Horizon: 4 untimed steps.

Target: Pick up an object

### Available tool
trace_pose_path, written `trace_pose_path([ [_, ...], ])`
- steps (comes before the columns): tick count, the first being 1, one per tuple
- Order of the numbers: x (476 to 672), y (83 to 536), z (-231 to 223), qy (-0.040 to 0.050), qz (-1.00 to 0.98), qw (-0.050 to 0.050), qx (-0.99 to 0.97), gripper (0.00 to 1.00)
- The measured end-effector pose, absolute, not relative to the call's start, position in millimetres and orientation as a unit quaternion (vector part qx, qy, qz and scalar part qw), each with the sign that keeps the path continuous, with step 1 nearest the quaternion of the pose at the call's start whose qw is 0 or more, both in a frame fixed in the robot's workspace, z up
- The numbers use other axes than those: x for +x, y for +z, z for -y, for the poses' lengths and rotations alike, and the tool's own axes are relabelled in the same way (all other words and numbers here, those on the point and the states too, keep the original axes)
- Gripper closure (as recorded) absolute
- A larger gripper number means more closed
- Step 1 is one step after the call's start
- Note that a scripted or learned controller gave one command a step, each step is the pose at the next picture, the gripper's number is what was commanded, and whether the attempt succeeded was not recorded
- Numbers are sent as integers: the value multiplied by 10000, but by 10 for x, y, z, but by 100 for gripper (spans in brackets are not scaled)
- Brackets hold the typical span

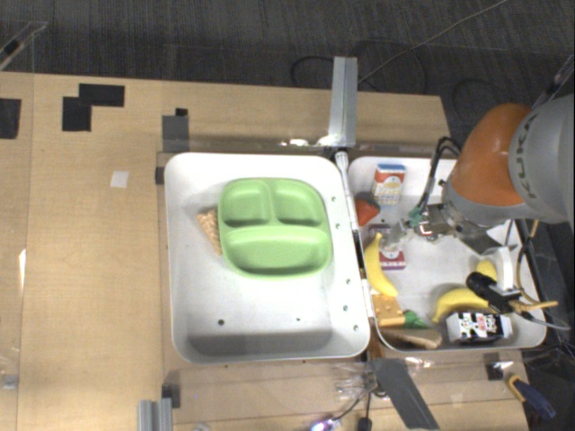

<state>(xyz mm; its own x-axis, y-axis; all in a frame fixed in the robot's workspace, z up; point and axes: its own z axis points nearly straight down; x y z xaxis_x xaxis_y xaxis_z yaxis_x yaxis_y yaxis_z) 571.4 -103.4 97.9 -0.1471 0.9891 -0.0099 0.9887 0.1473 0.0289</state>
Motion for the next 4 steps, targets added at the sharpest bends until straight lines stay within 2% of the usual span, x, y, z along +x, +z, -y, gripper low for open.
trace_pose_path([
  [1, 5707, 999, 1070, 104, -8040, 182, 5943, 0],
  [2, 6370, 998, 932, 88, -7822, 141, 6228, 0],
  [3, 6676, 966, 1011, -39, -7835, -116, 6213, 0],
  [4, 6695, 1090, 980, -18, -7862, -101, 6179, 100],
])
